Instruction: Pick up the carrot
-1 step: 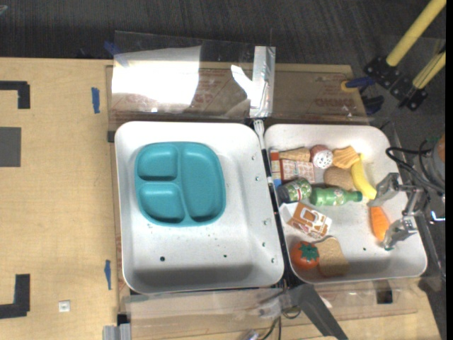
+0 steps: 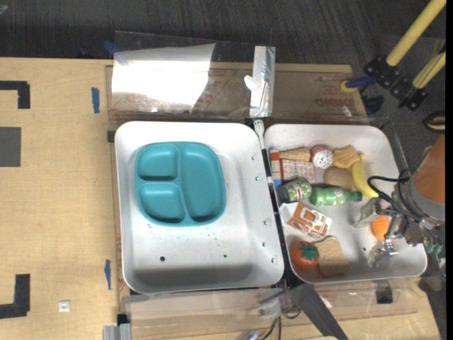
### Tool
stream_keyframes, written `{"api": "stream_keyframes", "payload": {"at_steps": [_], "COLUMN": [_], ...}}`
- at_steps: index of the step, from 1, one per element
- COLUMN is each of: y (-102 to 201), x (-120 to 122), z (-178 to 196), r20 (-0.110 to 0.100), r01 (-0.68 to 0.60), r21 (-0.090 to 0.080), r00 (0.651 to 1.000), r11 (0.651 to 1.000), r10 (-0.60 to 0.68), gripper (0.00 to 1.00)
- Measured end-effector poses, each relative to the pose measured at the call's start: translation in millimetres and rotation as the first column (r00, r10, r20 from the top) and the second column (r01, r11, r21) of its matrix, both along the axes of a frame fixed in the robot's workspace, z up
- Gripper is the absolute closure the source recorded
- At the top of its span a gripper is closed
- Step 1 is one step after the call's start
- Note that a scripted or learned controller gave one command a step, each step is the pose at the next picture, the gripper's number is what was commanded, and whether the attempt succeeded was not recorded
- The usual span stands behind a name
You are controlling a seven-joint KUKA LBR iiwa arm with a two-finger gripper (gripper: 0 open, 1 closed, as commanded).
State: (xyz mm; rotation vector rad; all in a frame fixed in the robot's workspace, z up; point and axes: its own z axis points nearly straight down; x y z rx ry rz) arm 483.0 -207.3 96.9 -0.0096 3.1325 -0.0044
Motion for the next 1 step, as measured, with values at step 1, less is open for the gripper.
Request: {"api": "stream_keyframes", "payload": {"at_steps": [1], "y": [2.0], "x": [1.4], "z": [9.1], "r20": [0.003], "r01": [-0.003], "r21": [0.000], "r00": [1.000], "r11": [1.000], "r10": [0.003], "gripper": [1.00]}}
